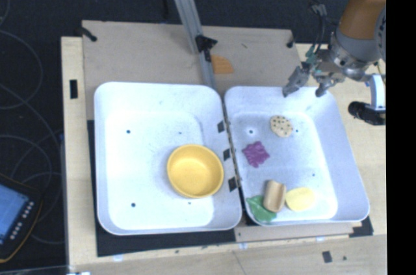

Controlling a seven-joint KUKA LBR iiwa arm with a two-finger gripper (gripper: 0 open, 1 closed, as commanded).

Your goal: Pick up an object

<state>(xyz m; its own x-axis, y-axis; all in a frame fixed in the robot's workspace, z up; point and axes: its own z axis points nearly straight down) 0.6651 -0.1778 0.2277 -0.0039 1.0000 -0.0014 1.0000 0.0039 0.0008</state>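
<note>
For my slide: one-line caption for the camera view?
End effector open above right bin's far edge; yellow bowl in left bin.

The arm (361, 13) is a rounded orange segment above a grey wrist collar, with thin pale cables looping over its top. Below the collar sits a grey metal head with dark wiring, ending in the gripper (305, 86), two slim dark jaws.

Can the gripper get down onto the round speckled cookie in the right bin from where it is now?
Probably yes: the gripper, open, hovers over the right bin's far edge, and the round speckled cookie lies alone with bare floor around it.
</note>
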